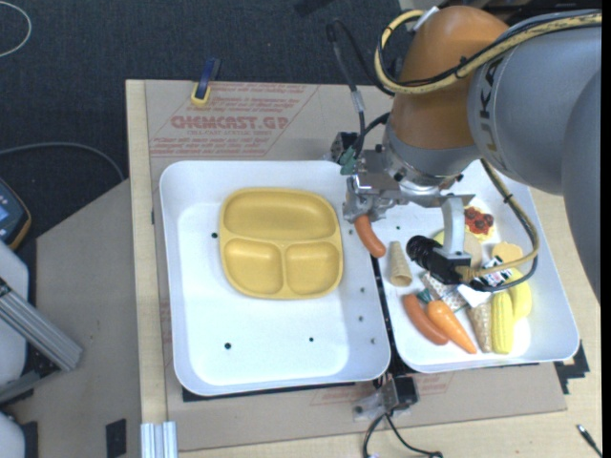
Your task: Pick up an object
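Observation:
My gripper (361, 213) hangs over the strip where the two bins meet, near the back of the bench. An orange toy sausage (371, 237) slants down from between its fingertips, upper end pinched, lower end pointing toward the right bin (549, 337). The sausage appears lifted above the bin rims. The grey arm with its orange band comes in from the upper right and hides the back part of the right bin.
A yellow divided plate (282, 241) lies in the left bin (191, 284). The right bin holds a beige cone (398, 267), two carrots (439, 321), corn cobs (501, 324), a yellow wedge (508, 253) and a red piece (478, 220), all crowded together.

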Tool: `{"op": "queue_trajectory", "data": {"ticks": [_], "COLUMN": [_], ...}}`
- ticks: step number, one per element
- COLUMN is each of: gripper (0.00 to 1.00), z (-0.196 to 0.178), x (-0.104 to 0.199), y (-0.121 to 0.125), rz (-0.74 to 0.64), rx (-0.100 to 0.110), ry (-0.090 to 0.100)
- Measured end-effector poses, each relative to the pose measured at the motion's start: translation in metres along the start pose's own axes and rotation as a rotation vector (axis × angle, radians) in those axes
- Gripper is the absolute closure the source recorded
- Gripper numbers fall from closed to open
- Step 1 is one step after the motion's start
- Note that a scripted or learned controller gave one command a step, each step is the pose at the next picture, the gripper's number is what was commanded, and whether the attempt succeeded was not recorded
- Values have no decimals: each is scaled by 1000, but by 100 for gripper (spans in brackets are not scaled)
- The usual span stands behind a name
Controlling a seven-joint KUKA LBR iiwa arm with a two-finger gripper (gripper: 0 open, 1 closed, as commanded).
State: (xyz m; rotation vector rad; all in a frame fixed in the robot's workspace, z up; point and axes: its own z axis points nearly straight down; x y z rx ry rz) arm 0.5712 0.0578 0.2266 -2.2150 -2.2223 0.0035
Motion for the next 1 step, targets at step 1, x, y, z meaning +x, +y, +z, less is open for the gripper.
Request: {"op": "queue_trajectory", "data": {"ticks": [1], "gripper": [100], "z": [7], "x": [2], "y": [-11], "rz": [4], "rx": [0], "ry": [-1]}}
